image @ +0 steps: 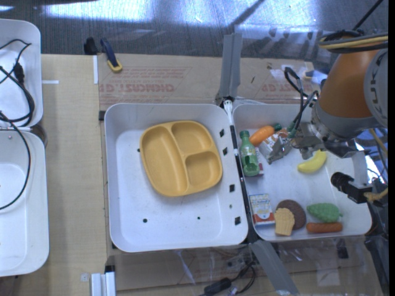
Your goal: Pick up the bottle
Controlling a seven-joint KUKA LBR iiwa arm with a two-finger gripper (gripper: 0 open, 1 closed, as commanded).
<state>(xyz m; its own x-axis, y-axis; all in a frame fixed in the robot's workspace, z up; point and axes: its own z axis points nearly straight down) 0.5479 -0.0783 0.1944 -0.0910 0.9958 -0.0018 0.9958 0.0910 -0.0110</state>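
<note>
Here, gripper [279, 148] beside bottle [249, 154], apparently apart, its opening too blurred to tell

You see a glossy green plastic bottle [249, 155], a matt yellow plastic plate [181, 157], smooth white plastic bins [123, 184] and a pale wood-look bench [74, 165]

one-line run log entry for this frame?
phase: approach | gripper: over right bin, right of green bottle, nothing seen held | bottle: lying by bin's left wall | left bin: yellow plate
</note>
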